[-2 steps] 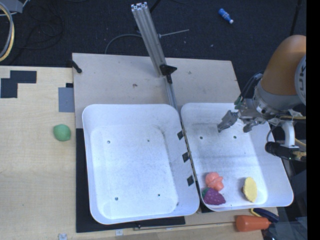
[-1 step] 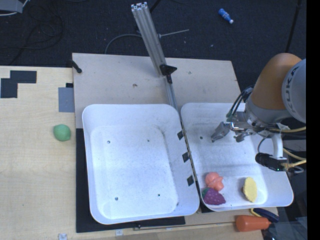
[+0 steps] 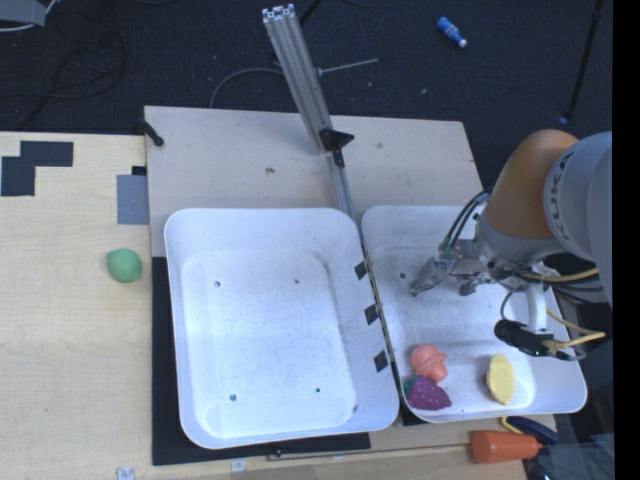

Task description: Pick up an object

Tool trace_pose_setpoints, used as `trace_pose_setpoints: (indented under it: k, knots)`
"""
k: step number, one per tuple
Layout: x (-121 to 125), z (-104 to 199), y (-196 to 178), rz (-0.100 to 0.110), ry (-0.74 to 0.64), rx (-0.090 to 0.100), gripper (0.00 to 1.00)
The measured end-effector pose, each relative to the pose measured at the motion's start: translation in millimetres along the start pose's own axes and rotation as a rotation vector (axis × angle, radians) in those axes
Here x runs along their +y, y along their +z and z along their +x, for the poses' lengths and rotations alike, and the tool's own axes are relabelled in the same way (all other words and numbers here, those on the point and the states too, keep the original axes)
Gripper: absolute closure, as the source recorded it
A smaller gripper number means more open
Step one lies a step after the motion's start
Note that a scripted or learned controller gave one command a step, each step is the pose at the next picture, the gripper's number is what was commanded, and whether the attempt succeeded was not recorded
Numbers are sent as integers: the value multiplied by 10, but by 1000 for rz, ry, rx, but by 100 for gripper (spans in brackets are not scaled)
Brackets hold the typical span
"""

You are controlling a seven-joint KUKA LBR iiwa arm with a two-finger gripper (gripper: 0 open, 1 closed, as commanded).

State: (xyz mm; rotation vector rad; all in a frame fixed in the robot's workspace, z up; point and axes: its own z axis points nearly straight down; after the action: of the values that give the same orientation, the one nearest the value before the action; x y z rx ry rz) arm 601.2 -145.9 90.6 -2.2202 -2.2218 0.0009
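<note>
Three small toys lie at the near end of the right bin [image 3: 400, 238]: a pink-orange piece [image 3: 428, 359], a purple bunch of grapes [image 3: 429, 395] touching it from below, and a yellow piece [image 3: 500, 379] further right. My gripper [image 3: 445, 285] hangs over the middle of that bin, above and a little beyond the toys. Its fingers are spread open with nothing between them.
The left bin [image 3: 190, 230] sits alongside, split from the right one by a clipped divider. A green ball [image 3: 124, 265] rests on the wooden bench to the left. An orange object [image 3: 505, 446] lies outside the right bin's near edge. A metal strut [image 3: 305, 73] leans in from behind.
</note>
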Motion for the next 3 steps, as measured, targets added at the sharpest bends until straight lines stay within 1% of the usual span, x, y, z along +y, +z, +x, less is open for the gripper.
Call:
trace_pose_setpoints:
  k: [1,3]
  knots:
    - [5,-12,-118,-2,2,0,100]
    - [202,18,-1240,-6,1,-1,100]
